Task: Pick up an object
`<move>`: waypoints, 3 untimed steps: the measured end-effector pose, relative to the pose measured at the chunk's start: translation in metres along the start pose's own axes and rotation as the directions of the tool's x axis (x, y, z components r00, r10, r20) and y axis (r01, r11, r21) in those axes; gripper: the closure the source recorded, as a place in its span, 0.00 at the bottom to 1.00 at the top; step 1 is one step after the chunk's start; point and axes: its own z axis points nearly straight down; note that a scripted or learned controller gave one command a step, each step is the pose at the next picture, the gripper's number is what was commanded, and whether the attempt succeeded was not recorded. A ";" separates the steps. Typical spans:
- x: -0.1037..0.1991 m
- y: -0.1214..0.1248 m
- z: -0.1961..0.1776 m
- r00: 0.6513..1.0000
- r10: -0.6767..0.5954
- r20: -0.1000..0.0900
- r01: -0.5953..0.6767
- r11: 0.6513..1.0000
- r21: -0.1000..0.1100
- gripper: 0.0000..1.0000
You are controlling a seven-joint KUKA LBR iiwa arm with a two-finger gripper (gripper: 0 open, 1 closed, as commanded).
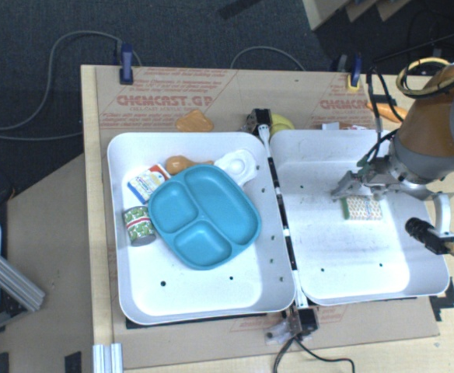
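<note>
My gripper [361,191] hangs low over the right bin [351,278], in its upper right part. Right under it lies a small flat pale pad with a green speckled pattern [364,209]; the gripper's body hides the pad's top edge. I cannot tell whether the gripper touches the pad. The left bin [196,294] holds a blue divided plate [204,216], a small green-labelled can [138,225], a white and blue packet [147,183], an orange roundish item [179,164] and a white scoop-like piece [237,165].
The arm's grey and orange wrist [433,130] comes in over the right bin's far right corner, with cables beside it. An orange item [194,121] and a yellow one [280,123] lie on the bench behind the bins. A black clamp [260,120] sits at the divider's far end.
</note>
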 end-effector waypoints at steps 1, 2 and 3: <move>-0.029 0.073 -0.005 1.000 0.000 0.000 0.000 1.000 0.015 0.00; -0.021 0.005 0.000 1.000 0.003 -0.004 -0.003 1.000 0.024 0.00; -0.018 0.011 0.033 1.000 0.002 0.000 -0.002 1.000 0.019 0.00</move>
